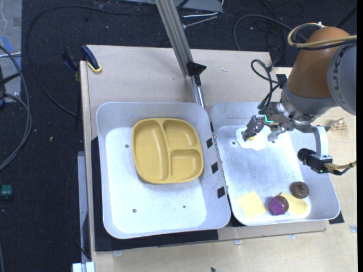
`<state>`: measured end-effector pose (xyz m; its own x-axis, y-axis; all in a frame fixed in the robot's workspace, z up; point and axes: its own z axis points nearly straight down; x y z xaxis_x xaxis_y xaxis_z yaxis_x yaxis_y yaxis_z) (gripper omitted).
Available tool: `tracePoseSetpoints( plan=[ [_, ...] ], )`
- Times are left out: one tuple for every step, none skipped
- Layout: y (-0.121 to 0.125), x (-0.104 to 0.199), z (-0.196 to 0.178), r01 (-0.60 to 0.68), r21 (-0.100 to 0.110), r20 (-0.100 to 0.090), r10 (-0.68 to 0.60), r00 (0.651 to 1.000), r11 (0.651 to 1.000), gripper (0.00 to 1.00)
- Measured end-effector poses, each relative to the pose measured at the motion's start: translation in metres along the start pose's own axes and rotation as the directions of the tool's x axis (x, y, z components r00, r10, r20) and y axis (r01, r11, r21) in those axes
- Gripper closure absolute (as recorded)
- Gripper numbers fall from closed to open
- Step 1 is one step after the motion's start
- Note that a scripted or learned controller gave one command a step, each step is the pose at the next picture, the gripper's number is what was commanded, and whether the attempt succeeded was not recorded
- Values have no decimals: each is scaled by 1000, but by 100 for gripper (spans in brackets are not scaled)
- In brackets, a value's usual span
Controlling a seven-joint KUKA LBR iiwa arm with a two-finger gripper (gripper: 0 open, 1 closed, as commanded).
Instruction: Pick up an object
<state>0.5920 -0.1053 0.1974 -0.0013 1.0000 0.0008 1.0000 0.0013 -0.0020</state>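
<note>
My gripper (262, 132) hangs over the far left part of the right bin (266, 169), fingers spread and open. A small pale cream object (254, 144) lies on the bin floor just beneath and slightly left of the fingertips, partly hidden by them. Nothing is held between the fingers. Near the bin's front edge lie a pale yellow square piece (251, 204), a purple lump (277, 205), a brown round object (299, 190) and another pale yellow piece (299, 208).
The left bin (119, 208) holds a yellow divided plate (168, 150). A slanted metal pole (176, 30) rises from the seam between the bins. The arm's cable and black bracket (313, 159) hang over the right bin's right side.
</note>
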Motion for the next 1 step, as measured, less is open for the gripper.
tracePoseSetpoints(
  plan=[
    [0,0,0,0,-1,0,0,1000,1000,0]
  ],
)
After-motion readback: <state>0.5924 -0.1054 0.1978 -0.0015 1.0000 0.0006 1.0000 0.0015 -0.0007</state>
